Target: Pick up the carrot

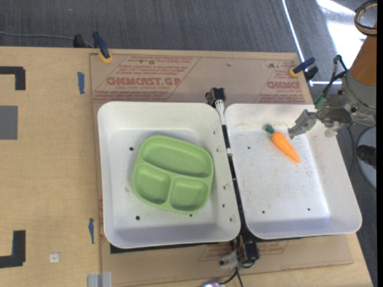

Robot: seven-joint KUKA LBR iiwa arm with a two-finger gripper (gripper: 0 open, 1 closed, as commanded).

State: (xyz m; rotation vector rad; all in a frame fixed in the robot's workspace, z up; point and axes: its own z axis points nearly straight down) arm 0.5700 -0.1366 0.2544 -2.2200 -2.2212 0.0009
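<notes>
An orange carrot (pixel 285 145) with a small green top lies in the right bin (pixel 311 220), in its far half, pointing down and to the right. My gripper (pixel 301 125) hangs just right of and above the carrot's green end, at the bin's far right side. The carrot is not between its fingers; it lies free on the bin floor.
The left bin (pixel 114 220) holds a green divided plate (pixel 173 173) with three compartments. A black clamp (pixel 215 95) sits where the two bins meet at the back. Orange clips (pixel 105 54) hold the cardboard sheet at its far corners.
</notes>
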